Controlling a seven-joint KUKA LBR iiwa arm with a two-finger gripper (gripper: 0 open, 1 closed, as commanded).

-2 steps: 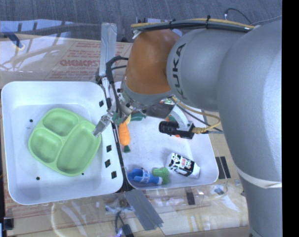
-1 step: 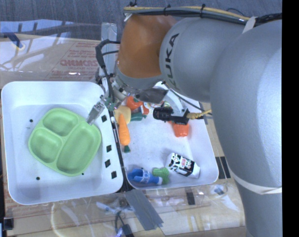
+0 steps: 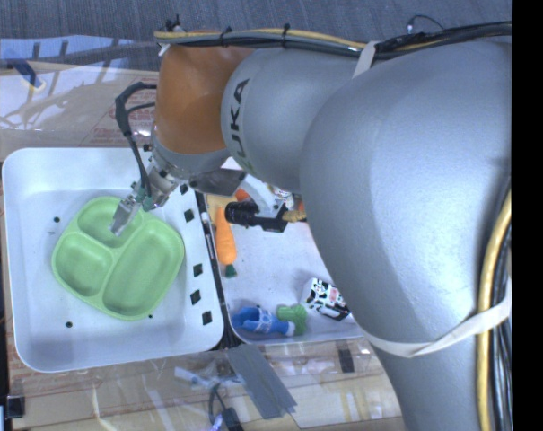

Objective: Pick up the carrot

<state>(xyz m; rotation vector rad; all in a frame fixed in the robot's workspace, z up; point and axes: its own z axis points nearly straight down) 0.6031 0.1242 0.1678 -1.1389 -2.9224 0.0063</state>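
Camera view has the gripper (image 3: pixel 125 215) hanging over the green three-compartment plastic plate (image 3: pixel 118 259) in the left white bin (image 3: pixel 29 330), nothing gripped. Small orange carrot (image 3: pixel 226 237) lies in the right bin.

The arm (image 3: pixel 388 178) covers most of the right bin (image 3: pixel 280 281) and the top of the carrot (image 3: pixel 226 239), right of the end effector (image 3: pixel 123 218). The end effector's fingers are too small to tell apart.
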